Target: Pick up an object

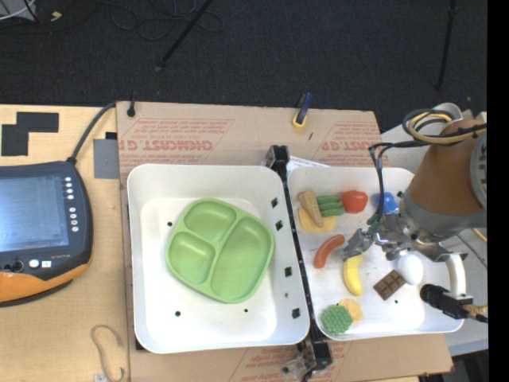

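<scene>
now | bins (pixel 143 213): 2 | banana (pixel 352 275): 1 | end effector (pixel 362 243): grip state unclear

We record two shallow white plastic bins (pixel 151 213), smooth with a slight sheen. The green divided plastic plate (pixel 220 249) looks matt. The toy foods, a yellow banana (pixel 352 276) and a red sausage (pixel 328 251), appear glossy plastic. The brown cardboard sheet (pixel 207 138) beneath is dull, printed paperboard.
</scene>
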`<state>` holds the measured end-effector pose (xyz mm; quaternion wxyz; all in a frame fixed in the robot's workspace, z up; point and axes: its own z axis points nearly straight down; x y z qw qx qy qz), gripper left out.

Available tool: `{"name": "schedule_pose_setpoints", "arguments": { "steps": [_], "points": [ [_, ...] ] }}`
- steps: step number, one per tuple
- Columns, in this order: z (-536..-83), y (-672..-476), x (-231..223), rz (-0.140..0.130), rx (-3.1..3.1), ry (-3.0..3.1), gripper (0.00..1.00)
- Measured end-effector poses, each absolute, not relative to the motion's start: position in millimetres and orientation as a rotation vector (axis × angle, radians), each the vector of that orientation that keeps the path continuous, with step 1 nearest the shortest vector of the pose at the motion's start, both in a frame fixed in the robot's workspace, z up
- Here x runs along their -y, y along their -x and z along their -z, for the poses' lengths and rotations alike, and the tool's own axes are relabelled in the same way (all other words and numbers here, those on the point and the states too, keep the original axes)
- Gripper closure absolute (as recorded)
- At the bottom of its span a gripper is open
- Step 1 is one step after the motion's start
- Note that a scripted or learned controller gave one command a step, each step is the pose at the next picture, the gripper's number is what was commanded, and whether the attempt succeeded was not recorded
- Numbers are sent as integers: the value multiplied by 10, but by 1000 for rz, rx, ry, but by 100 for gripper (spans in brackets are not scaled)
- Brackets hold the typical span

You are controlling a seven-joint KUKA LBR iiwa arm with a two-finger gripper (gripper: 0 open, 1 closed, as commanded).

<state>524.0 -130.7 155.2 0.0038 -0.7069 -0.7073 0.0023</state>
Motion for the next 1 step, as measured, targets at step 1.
{"name": "schedule_pose_setpoints", "arguments": {
  "steps": [1],
  "points": [
    [-943, -5275, 1333, -3, 2220, 2216, 0]
  ]
}}
